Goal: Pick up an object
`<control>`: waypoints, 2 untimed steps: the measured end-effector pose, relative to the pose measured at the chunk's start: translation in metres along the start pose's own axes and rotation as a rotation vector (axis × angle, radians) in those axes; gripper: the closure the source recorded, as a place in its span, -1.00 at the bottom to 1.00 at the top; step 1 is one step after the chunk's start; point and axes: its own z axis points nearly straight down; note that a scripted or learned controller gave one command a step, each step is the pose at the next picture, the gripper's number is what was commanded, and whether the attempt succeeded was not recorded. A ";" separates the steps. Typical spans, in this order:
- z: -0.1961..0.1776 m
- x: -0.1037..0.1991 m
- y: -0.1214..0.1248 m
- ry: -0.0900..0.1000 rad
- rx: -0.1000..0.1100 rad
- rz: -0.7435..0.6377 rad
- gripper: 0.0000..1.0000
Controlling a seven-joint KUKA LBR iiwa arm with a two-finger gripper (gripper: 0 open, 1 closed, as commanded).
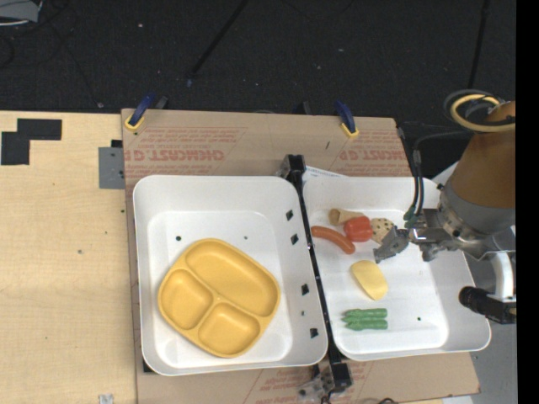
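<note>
while the claw [389, 248] hovers above the right bin [425, 322], seemingly unclenched, nothing sits between its fingers

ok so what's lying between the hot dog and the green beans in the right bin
The pale yellow piece lies between the hot dog and the green beans in the camera view, slightly right of their line.

A robotics lab — clamped cardboard [261, 146] under twin white bins [152, 217], cables [210, 40] on dark floor.

A divided plate [219, 296] lies in the left bin [147, 225]; food pieces [369, 279] in the right.
</note>
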 end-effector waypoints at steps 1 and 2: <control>-0.002 0.000 0.001 -0.001 -0.004 0.000 -1.00; 0.061 -0.001 0.001 0.000 0.001 0.000 -1.00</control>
